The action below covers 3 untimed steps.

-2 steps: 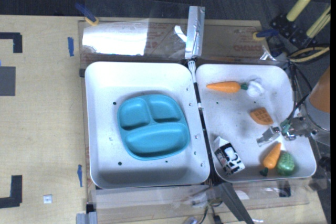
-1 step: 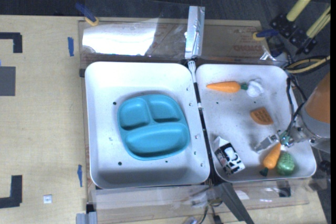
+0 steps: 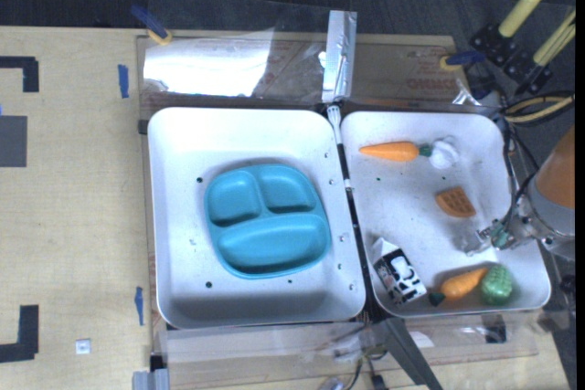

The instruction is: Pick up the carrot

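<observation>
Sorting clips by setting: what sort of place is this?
Probably a robot lab bench: two white bins, toy food such as a carrot, a blue plate, tape marks on the board.

Orange carrot (image 3: 391,152) lies flat; green top pointing right.

- Arm (image 3: 559,183) running off the right edge; just its orange band and wrist are showing.
- Hand (image 3: 484,237) appearing small and blurred over the right bin (image 3: 416,128); finger state unreadable.
- Black-and-white item (image 3: 398,274) lying against the bin's lower-left wall; its markings are too small to read.
</observation>
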### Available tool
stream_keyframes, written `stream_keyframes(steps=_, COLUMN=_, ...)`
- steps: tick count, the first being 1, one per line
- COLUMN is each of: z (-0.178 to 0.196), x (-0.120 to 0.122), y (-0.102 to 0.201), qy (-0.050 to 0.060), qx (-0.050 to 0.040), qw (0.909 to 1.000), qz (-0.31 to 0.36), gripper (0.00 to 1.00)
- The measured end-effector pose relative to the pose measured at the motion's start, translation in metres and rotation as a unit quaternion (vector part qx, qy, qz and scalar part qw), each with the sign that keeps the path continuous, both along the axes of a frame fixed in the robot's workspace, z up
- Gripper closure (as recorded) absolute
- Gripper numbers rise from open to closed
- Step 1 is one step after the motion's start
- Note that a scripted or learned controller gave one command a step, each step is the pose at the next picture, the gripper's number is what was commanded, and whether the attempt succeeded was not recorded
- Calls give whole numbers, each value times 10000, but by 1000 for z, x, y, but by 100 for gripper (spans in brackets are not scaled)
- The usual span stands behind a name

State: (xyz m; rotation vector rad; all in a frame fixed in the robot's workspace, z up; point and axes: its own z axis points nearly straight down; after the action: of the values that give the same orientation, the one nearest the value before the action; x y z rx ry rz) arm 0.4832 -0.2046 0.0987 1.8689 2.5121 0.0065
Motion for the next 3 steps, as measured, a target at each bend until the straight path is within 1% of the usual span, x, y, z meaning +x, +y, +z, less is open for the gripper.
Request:
stream_keyframes(steps=1, z=0, x=0, y=0, qy=5, qx=2, qw=10000, qz=1, gripper=0)
stream_keyframes(steps=2, z=30, x=-3, y=36, qy=42, qx=19, qw=9892, qz=-1462, gripper=0)
stream_keyframes(steps=3, z=21, x=-4, y=0, qy=44, qx=11, qw=9958, qz=-914, gripper=0)
